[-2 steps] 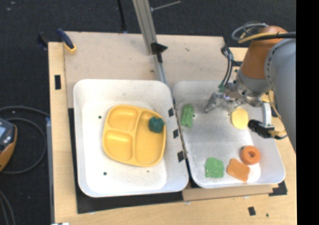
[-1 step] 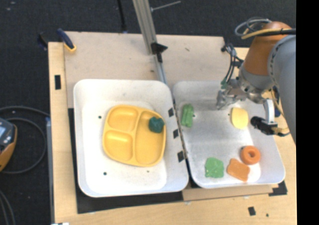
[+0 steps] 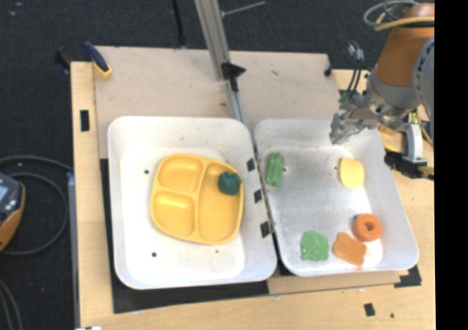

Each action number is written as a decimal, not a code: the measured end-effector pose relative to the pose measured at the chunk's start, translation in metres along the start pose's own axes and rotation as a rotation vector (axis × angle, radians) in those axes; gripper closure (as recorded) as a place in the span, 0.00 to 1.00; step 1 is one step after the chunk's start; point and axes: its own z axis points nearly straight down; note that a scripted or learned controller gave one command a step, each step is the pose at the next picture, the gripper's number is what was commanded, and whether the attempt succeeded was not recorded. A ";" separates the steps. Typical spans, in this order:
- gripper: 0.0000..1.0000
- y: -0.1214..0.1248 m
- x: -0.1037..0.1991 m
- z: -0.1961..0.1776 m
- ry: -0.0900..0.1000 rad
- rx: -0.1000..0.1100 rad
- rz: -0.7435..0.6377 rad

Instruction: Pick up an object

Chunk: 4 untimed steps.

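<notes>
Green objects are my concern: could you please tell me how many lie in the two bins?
3: a dark green one on the yellow tray, one at the right bin's left edge, one near its front.

The pale wooden bench [image 3: 168, 83] carried two shallow white plastic bins side by side. The right bin [image 3: 300, 138] sat directly beneath the two-finger gripper [image 3: 342, 131], and the left bin [image 3: 131, 145] lay well off to the gripper's far side. A slanted aluminium rail [image 3: 208, 17] stood on the bench behind the bins.
</notes>
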 end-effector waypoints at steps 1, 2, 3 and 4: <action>1.00 0.005 -0.007 -0.047 0.000 0.001 -0.002; 1.00 0.005 -0.008 -0.022 0.001 0.008 -0.002; 1.00 -0.022 0.046 -0.025 0.003 0.008 -0.002; 1.00 -0.042 0.088 -0.023 0.003 0.008 -0.002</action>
